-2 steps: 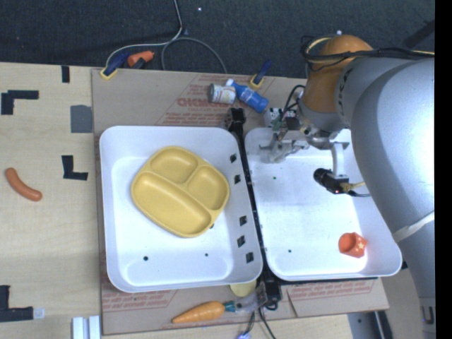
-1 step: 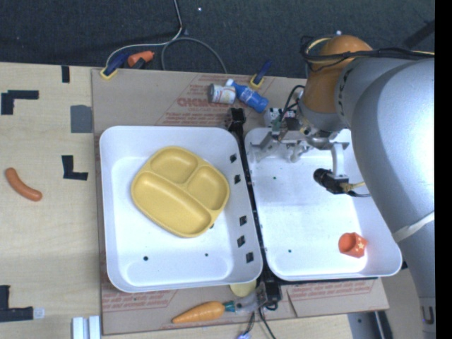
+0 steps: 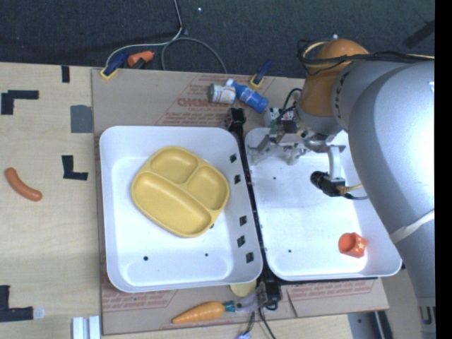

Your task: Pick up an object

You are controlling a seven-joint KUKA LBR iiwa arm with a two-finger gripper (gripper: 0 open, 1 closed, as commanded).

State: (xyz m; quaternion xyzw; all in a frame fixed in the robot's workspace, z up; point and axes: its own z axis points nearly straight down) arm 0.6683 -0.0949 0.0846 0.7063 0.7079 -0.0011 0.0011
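A pale wooden bench (image 3: 42, 260) is seen from above, marked with black tape pieces on its left part; beyond its far edge a dark carpeted floor (image 3: 85, 13) is seen, crossed by a thin cable (image 3: 176, 20). A brown cardboard sheet (image 3: 176, 104) is laid on the bench beneath two shallow white bins set side by side and touching along a black clipped seam. In the left bin (image 3: 116, 260) a yellow divided plate (image 3: 181, 190) is held, slightly tilted, with three compartments showing nothing in them. In the right bin (image 3: 304, 260) a small orange-red object (image 3: 352, 244) is seen near the front right corner, well apart from the hand. The grey arm (image 3: 395, 133), with an orange band (image 3: 328, 76) above the wrist, is reached in from the right, and the hand (image 3: 286, 147) is placed low over the far left part of the right bin. The state of the hand cannot be told, as its tip is mixed with cabling and brackets, and nothing is seen held. Outside the bins, an orange sausage-like piece (image 3: 23, 184) is noted on the bench at far left, a carrot-shaped toy (image 3: 200, 311) on the cardboard by the front edge, and a blue-and-white bottle (image 3: 240, 94) lying on its side behind the bins. An orange-and-blue clamp (image 3: 127, 61) is fixed at the sheet's far left corner.
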